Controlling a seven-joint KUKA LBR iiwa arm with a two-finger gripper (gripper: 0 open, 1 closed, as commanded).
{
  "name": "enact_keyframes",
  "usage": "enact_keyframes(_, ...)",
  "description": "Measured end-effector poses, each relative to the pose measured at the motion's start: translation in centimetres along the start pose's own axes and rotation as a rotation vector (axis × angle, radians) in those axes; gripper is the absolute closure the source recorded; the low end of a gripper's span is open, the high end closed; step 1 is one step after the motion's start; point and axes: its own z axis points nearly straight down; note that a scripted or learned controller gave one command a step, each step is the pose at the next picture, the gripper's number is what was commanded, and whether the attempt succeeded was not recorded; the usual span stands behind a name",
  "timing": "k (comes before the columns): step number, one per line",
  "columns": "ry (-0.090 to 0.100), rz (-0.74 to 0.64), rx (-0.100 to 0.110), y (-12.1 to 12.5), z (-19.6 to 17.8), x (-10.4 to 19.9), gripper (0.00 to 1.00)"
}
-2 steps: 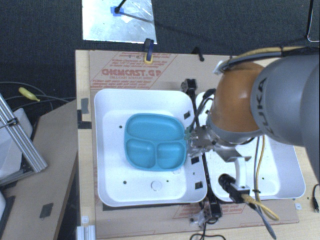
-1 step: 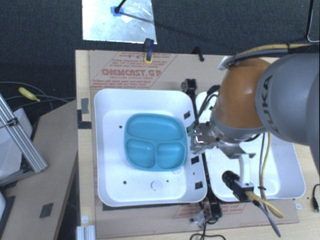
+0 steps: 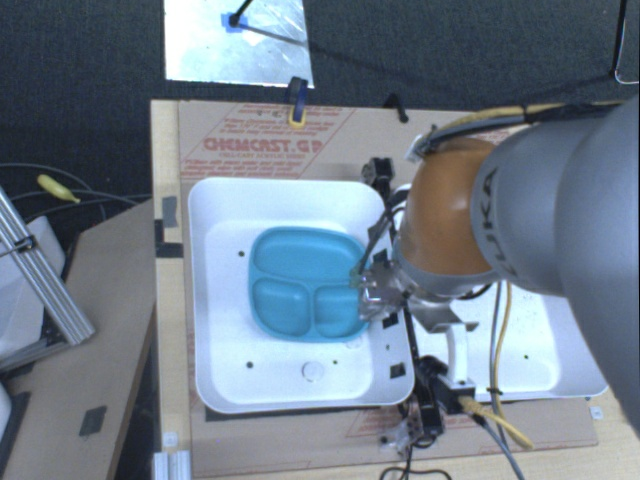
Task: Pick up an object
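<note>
A light blue divided plate [image 3: 300,282] lies in the middle of the left white bin [image 3: 225,368]. My gripper [image 3: 367,290] reaches down at the plate's right edge, by the wall between the two bins. The grey arm with its orange band [image 3: 445,218] hangs over it and hides most of the fingers. Whether anything is held between them cannot be made out.
The right white bin [image 3: 530,368] is mostly covered by the arm. Both bins rest on a cardboard sheet [image 3: 265,138]. A shiny metal plate [image 3: 235,28] lies at the back. An aluminium frame [image 3: 40,278] stands at the left.
</note>
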Motion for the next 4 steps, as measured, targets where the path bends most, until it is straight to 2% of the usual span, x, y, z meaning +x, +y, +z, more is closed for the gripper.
enact_keyframes(1,0.000,0.000,0.001,1.7,5.9,2.8,1.00)
enact_keyframes(2,0.000,0.001,-0.016,9.6,-0.6,2.1,1.00)
enact_keyframes(3,0.001,0.002,-0.026,9.9,-20.6,-1.7,1.00)
enact_keyframes(4,-0.001,-0.006,-0.010,9.8,-20.6,-1.5,1.00)
